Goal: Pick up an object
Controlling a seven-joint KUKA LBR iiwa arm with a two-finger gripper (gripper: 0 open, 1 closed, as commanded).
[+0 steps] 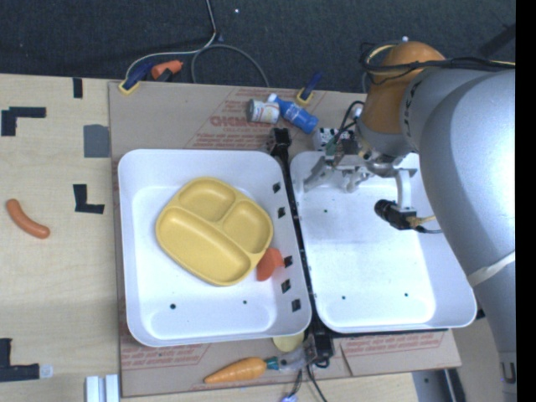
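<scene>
A yellow divided plate (pixel 213 229) lies in the left bin (pixel 138 308), with a small orange-red piece (pixel 269 265) touching its right rim. My gripper (pixel 335 174) hangs over the back left part of the right bin (pixel 377 308), close to the divider between the bins. It is well apart from the plate and the orange-red piece. Nothing shows under it on the white floor. The grey arm and its orange band (pixel 394 90) cover the right bin's back right corner.
On the cardboard behind the bins lie a blue and white bottle (pixel 285 111) and an orange-handled clamp (pixel 151 71). A toy carrot (pixel 239 369) lies in front of the bins, and a sausage (pixel 27 219) sits far left on the bench. A black cable fitting (pixel 394 213) hangs by the wrist.
</scene>
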